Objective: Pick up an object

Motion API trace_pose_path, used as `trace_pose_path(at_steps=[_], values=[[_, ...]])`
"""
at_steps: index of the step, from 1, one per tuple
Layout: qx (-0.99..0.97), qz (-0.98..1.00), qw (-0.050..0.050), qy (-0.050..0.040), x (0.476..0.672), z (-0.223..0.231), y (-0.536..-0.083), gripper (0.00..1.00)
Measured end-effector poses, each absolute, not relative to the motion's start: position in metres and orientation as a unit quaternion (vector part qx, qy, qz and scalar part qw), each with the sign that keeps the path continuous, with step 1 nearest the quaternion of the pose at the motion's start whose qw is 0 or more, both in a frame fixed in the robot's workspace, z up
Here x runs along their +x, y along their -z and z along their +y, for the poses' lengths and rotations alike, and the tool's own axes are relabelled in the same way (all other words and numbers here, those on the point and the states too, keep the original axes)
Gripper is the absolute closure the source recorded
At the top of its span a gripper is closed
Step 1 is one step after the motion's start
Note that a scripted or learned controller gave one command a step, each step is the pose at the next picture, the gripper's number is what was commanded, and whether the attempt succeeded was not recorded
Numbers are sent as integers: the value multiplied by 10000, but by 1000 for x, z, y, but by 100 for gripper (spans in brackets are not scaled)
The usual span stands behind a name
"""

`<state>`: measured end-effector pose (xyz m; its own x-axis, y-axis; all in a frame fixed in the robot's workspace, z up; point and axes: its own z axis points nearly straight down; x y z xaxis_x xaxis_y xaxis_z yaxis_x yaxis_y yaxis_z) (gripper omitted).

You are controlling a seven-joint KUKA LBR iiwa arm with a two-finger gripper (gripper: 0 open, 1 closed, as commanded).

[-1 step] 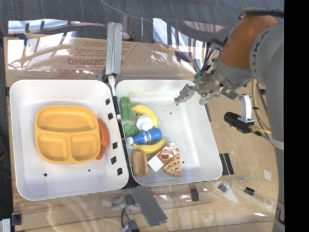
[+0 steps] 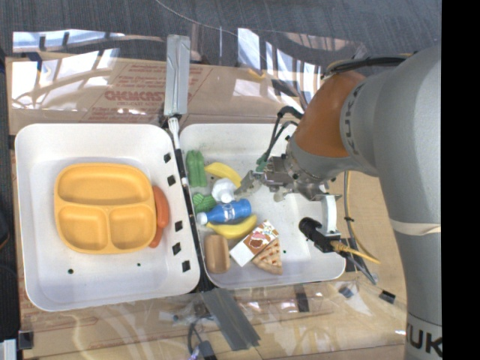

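Bins: two, side by side. Left bin (image 2: 37, 276): one yellow tray (image 2: 105, 207), one orange carrot (image 2: 160, 214) touching its right edge. Right bin (image 2: 315, 265): one blue bottle (image 2: 227, 212), two bananas (image 2: 222, 172) (image 2: 235, 228), one green vegetable (image 2: 196, 168), one bread roll (image 2: 217, 253), one pizza slice (image 2: 268, 257). Gripper (image 2: 255, 177) low over bottle and upper banana, holding nothing seen.

Red print on the cardboard (image 2: 142, 88) behind the bins: large letters that look like "CHEMCAS", cut off by the grey bar; lines of smaller red print above and beside it, too small to read. White letters "UK" on the arm's base (image 2: 424, 343) at bottom right, part of a longer word cut off by the frame edge. Label on the blue bottle (image 2: 229, 212) too small to read. Nothing else readable.
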<state>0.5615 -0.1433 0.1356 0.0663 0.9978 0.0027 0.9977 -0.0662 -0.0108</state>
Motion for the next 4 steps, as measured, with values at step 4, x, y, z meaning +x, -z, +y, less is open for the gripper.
trace_pose_path(at_steps=[4], values=[[-4723, -8814, 12, -2, 636, -118, -92, 0]])
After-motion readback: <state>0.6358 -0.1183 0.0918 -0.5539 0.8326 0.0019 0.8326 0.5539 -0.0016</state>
